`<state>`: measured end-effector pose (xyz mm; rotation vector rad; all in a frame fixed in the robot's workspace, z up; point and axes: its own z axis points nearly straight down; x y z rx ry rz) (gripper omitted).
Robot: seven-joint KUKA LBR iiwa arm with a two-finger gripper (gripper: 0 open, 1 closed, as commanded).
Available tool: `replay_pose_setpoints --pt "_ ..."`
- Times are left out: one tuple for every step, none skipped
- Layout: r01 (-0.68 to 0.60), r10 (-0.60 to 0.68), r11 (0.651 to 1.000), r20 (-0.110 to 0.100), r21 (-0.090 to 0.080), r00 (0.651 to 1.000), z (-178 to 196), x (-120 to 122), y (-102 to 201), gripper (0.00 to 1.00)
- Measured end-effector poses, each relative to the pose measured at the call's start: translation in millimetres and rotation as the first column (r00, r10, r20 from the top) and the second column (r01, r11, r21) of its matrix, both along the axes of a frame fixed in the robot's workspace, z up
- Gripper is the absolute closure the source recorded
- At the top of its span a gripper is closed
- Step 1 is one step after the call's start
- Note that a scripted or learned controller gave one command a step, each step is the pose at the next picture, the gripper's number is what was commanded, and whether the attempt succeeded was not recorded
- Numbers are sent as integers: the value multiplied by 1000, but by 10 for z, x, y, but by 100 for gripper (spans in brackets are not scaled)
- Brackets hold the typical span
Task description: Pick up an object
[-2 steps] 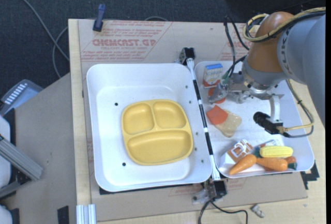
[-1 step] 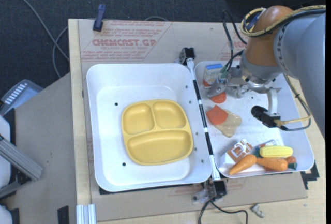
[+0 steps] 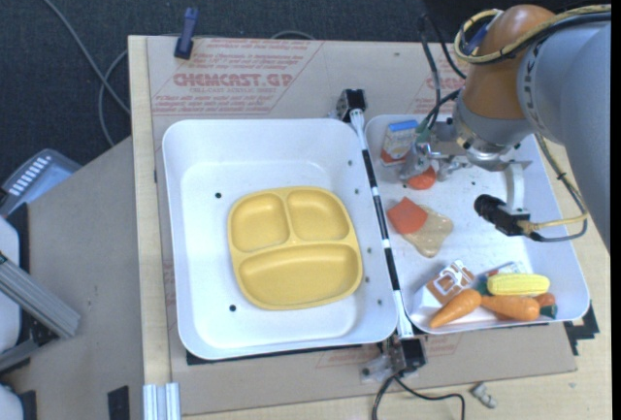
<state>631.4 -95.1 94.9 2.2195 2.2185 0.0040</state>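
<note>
My gripper [image 3: 425, 159] hangs low over the back of the right bin [image 3: 566, 248], under the orange wrist band. A small red round piece [image 3: 420, 180] lies right at its tip; whether it is gripped is unclear. Just left of the gripper sits a small blue-and-red packet [image 3: 398, 139]. An orange-red wedge [image 3: 408, 214] and a pale beige piece [image 3: 433, 232] rest in the bin's middle. At the front lie a yellow corn cob [image 3: 517, 285], two carrots [image 3: 454, 307] [image 3: 511, 308] and a small orange-white box [image 3: 451, 279].
The left bin [image 3: 194, 166] holds a yellow divided plate [image 3: 291, 245]. A black part on a cable [image 3: 500, 212] juts over the right bin beside the arm. The bins meet along a thin black rail [image 3: 374, 195]. A blue clip [image 3: 184, 32] lies on the cardboard behind.
</note>
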Motion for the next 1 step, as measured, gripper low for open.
replay_pose_setpoints --pt "-2 2 1000 -3 1 1000 902 -444 674 100"
